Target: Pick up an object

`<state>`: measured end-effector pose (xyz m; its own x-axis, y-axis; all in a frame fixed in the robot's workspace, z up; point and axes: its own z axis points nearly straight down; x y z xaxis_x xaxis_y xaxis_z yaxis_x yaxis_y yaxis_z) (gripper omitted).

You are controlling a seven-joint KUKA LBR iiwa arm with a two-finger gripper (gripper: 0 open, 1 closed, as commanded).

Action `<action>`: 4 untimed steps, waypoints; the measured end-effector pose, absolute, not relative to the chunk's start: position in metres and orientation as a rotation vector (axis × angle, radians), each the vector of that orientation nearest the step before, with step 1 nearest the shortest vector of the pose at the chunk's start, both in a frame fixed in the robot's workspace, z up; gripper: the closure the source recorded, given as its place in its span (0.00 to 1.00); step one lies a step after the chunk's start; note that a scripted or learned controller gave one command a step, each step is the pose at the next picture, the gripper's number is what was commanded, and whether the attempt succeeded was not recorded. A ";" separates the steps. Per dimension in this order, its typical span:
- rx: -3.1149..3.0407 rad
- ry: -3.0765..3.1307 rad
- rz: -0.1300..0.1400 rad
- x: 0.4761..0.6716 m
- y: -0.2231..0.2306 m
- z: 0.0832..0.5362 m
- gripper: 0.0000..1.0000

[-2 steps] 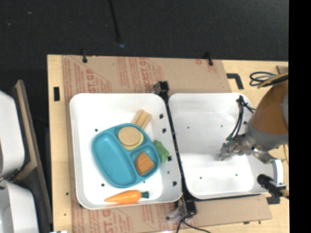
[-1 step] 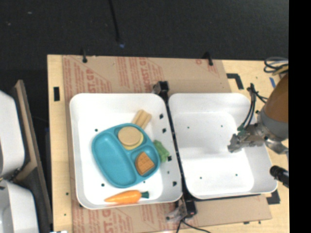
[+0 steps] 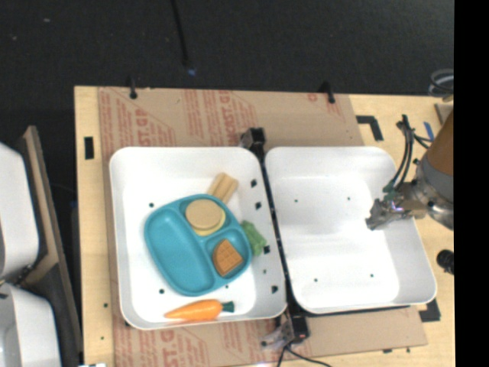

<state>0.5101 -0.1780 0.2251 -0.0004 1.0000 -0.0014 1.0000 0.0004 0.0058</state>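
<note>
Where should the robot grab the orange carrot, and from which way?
Probably across the middle of the carrot, coming straight down. It lies flat and lengthwise near the left bin's front wall, so the fingers should close across its narrow body. The gripper is over the other bin.

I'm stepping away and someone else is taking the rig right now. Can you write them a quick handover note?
Gripper: over the right bin, near its right side; nothing seen between its fingers.
Left bin: blue tray with a round biscuit and a waffle piece in it; wooden block at the tray's upper edge, green piece at its right, carrot below it.
Done: nothing picked.
Left: reach the left bin, grasp one object, lift.
</note>
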 end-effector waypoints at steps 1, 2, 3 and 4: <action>2.219 2.220 0.002 0.511 -0.179 0.247 1.00; 2.217 2.225 0.002 0.522 -0.135 0.248 1.00; 2.217 2.226 0.001 0.533 -0.086 0.241 1.00; 2.218 2.225 0.001 0.530 -0.041 0.235 1.00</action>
